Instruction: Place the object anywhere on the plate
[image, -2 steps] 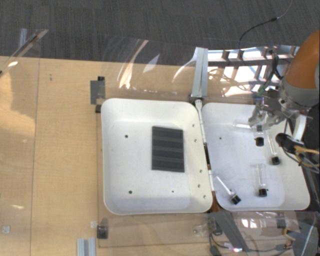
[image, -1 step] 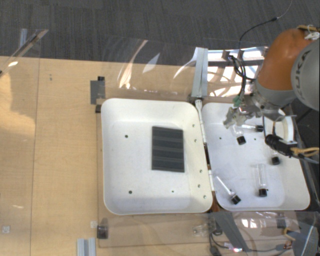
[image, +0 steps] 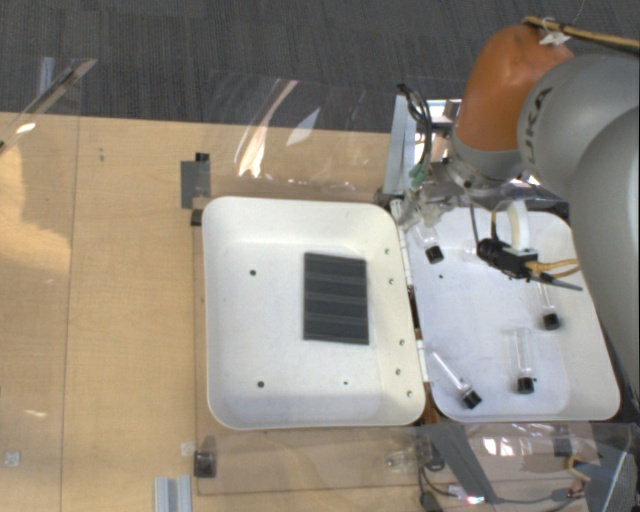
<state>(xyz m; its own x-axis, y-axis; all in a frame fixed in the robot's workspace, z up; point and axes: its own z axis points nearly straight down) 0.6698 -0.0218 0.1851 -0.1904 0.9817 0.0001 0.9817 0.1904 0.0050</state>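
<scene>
A dark grey ribbed rectangular plate (image: 336, 298) lies flat in the middle of the left white bin (image: 240, 400). Several clear tubes with black caps lie in the right bin (image: 590, 400): one (image: 431, 245) near its far left corner, one (image: 548, 305) toward the right, one (image: 520, 360) near the front, and one (image: 455, 385) at the front left. My gripper (image: 421, 203) hangs over the far left corner of the right bin, just above the nearest tube and close to the wall between the bins.
The grey arm with its orange band (image: 505, 90) covers the far right of the view and part of the right bin. A small black clamp (image: 197, 180) sits on the wooden bench behind the left bin.
</scene>
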